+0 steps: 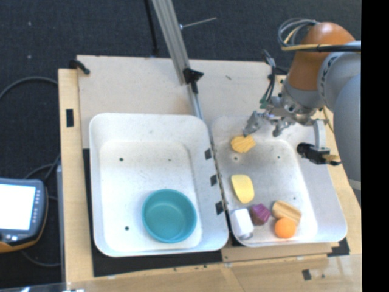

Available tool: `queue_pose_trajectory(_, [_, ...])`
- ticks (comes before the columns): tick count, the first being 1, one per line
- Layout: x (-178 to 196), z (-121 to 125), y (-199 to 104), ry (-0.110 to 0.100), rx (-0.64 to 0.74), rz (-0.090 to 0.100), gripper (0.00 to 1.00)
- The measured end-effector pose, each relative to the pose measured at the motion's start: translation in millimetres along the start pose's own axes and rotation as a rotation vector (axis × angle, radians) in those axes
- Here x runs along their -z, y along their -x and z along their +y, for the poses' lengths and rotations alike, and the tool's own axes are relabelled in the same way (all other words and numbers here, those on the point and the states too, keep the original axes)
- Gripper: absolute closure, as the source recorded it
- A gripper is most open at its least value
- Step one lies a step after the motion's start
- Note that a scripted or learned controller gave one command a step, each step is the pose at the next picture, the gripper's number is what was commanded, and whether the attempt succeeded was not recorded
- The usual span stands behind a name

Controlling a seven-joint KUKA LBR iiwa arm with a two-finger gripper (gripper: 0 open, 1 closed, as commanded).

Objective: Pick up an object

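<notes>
A single fixed camera looked down at a slant from above the tabletop [140, 84], far enough back to take in both white bins [109, 129] side by side, with the arm [316, 59] entering from the frame's right.

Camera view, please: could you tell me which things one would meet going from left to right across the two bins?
Teal bowl → white cylinder → purple piece → orange ball. The two yellow pieces overlap the cylinder's span, so I leave them out.
</notes>
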State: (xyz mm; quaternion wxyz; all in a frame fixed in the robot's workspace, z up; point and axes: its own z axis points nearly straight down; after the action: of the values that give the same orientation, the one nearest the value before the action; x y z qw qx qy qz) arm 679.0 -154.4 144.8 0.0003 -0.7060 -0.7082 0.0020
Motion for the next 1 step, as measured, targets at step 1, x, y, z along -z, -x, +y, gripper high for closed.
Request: queue_pose_trajectory(1, [-42.9,1.7,0.4,0.008,0.000,0.001,0.00])
